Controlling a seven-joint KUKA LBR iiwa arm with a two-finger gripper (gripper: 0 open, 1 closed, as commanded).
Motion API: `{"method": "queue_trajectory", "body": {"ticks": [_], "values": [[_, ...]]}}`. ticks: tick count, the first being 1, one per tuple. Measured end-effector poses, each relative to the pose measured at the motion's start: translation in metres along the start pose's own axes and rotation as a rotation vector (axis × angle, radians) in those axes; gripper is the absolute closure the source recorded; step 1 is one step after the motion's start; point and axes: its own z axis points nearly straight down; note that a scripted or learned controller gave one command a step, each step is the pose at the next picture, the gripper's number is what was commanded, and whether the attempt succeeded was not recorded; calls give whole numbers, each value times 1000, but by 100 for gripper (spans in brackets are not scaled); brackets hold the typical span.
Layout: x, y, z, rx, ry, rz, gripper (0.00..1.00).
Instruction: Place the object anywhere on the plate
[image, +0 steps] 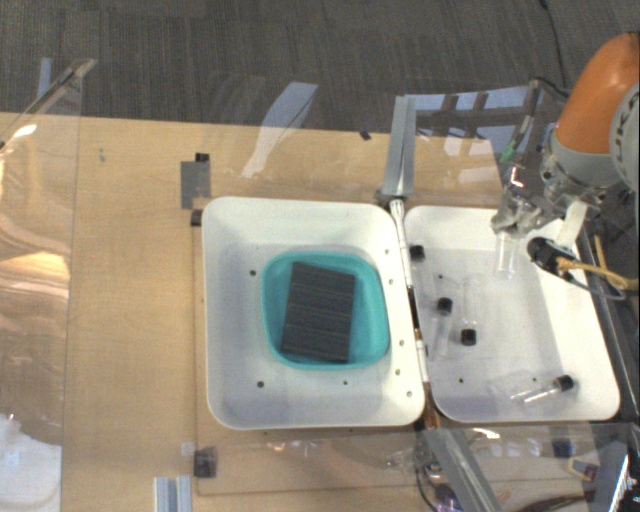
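Desk (110, 300): light wood top under a glossy, reflective sheet, carrying two shallow white bins side by side. Left bin (230, 390): holds a teal plate (372, 310) with raised rim, roughly centred; on the plate lies a dark grey ribbed rectangular block (319, 312), flat, wholly inside the rim, tilted slightly from the bin's edges. Right bin (590, 400): contains several small clear vials with black caps, scattered and apart from one another: one near the upper left corner (416, 253), two near the left-centre (443, 304) (466, 336), one lying flat near the lower right (545, 388). Arm (600, 100): grey with orange band, at the upper right, above the right bin's far edge. Claw (517, 222): over the right bin's upper area; whether it is wide or narrow cannot be told, and nothing is visibly between its tips.
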Motion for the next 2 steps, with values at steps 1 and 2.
{"method": "queue_trajectory", "body": {"ticks": [1, 2], "values": [[27, -51, 85, 3, 0, -51, 100], [32, -193, 14, 3, 1, -75, 100]]}}
